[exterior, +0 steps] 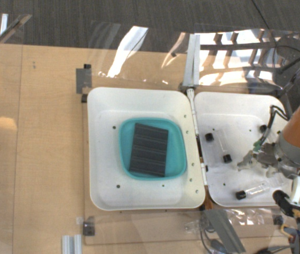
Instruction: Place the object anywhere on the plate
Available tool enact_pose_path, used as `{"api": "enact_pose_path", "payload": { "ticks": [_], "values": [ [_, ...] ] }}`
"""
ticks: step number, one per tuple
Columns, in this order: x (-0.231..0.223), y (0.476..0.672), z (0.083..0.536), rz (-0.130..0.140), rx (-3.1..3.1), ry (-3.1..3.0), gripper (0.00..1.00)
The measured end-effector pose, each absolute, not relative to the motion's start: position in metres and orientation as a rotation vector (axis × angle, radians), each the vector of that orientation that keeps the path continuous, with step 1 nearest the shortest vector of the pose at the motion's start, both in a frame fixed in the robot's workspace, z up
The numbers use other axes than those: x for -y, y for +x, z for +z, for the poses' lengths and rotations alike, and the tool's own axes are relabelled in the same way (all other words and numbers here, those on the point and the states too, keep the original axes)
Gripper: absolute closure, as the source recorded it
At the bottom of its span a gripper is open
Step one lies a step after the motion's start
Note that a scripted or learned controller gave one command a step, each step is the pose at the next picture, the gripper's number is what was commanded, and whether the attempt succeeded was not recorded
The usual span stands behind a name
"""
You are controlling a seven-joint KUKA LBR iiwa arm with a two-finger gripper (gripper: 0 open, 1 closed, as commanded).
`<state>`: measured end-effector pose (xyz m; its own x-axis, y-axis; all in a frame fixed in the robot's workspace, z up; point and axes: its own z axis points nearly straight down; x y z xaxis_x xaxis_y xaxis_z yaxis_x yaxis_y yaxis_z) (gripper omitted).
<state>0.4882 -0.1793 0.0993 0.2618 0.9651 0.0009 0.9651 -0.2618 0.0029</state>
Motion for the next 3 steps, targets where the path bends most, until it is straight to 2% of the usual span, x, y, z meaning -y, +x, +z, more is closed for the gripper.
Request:
{"api": "enact_pose_path", "payload": {
  "ticks": [1,2,3],
  "values": [
    [0.096,0.492,0.089,0.018,-1.847,2.528,0.0],
    [0.097,0.495,0.101,0.026,-1.844,2.521,1.0],
    [0.031,0.572,0.186,0.008,-2.046,2.378,1.0]
  ]
}}
